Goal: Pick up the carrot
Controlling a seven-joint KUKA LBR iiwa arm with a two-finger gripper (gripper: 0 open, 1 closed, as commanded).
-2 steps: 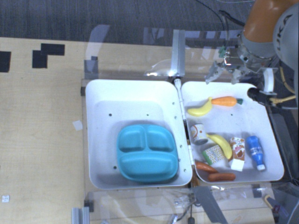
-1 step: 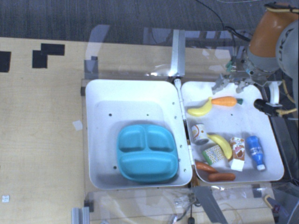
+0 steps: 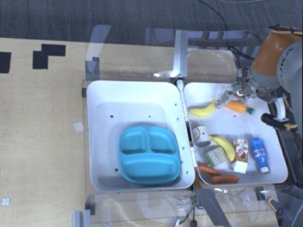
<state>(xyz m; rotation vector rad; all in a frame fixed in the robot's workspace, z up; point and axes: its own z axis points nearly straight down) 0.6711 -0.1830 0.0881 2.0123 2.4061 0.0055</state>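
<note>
Two sausages (image 3: 215, 173), two bananas (image 3: 222, 145), one carrot (image 3: 236, 107)

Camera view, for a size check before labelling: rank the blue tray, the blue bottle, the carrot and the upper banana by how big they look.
1. blue tray, by far
2. upper banana
3. blue bottle, close to the banana, so unsure
4. carrot, smallest
</note>
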